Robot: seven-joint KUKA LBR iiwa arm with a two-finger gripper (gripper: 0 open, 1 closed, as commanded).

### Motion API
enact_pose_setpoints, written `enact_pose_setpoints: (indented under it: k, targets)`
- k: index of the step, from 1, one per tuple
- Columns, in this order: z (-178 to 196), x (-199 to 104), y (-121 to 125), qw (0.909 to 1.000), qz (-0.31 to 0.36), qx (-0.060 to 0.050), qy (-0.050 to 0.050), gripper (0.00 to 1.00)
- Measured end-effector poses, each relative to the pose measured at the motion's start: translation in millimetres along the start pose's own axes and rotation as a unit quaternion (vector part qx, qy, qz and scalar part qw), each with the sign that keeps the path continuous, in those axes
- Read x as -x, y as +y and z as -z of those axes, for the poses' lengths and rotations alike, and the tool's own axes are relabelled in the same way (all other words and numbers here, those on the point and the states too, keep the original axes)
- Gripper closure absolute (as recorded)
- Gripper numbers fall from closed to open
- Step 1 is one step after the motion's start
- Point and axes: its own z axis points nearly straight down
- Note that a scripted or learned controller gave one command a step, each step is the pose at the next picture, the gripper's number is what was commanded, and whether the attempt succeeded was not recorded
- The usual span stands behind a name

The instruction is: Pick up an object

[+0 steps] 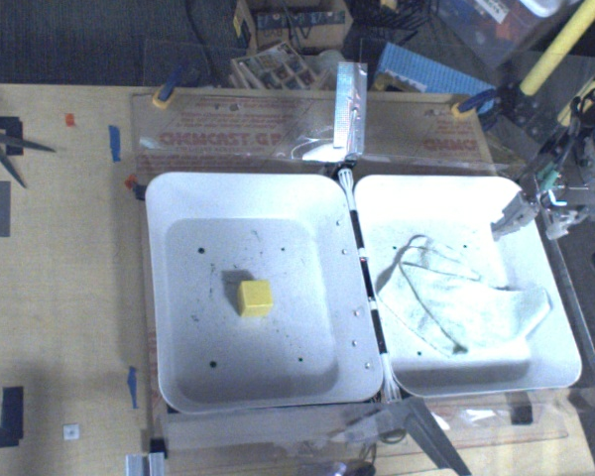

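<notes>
A small yellow cube (pixel 256 297) lies near the middle of the left bin (pixel 178 206). In the right bin (pixel 416 201) a crumpled white cloth (pixel 466 310) with dark wire-like lines is spread over the floor toward the near right corner. My gripper (pixel 519 214) hangs over the right bin's far right rim, reaching in from the right edge of the view. It is well apart from the cube and above the cloth's far side. Nothing shows in its grasp.
A metal divider strip (pixel 362 266) runs between the two bins. A clear plastic sheet with tape and clamps (pixel 278 127) lies behind them. Cables, a blue box and a yellow pole (pixel 565 33) crowd the back right. The wooden bench (pixel 50 266) stretches to the left.
</notes>
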Motion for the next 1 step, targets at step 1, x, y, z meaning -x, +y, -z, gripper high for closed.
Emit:
enact_pose_setpoints:
  k: [1]
  targets:
    - [-175.1,-67.0,-43.9,0.9999,0.016,-0.001,0.0,0.0]
